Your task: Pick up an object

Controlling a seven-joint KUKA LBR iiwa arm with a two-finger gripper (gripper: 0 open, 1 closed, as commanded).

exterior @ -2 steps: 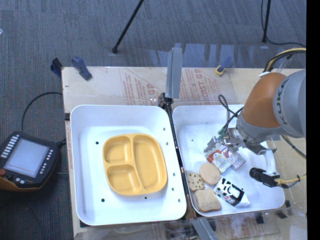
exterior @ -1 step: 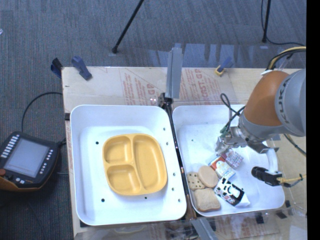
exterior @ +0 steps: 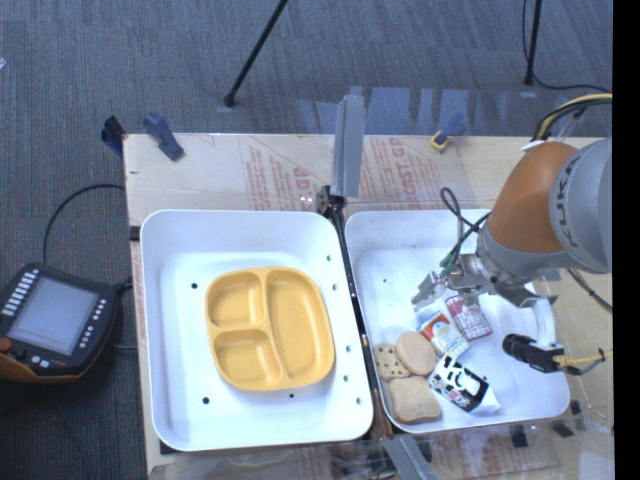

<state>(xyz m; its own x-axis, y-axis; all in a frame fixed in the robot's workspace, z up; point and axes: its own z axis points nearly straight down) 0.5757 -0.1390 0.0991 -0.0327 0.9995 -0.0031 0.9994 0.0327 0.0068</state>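
Observation:
In the right bin (exterior: 390, 238) lie several small items. A red and white packet (exterior: 469, 319) and a smaller orange-edged packet (exterior: 437, 326) sit mid-bin. Toward the front are a round tan biscuit (exterior: 415, 351), a brown cracker (exterior: 387, 362), a tan bread slice (exterior: 413, 400) and a black and white packet (exterior: 460, 383). My gripper (exterior: 436, 288) hangs low over the middle of this bin, just above and left of the two packets. Nothing is visibly held in it.
The left bin (exterior: 170, 268) holds a yellow three-compartment plate (exterior: 268, 328). A grey upright post (exterior: 348, 148) stands behind the seam between the bins. A teach pendant (exterior: 50, 318) lies on the floor at the left.

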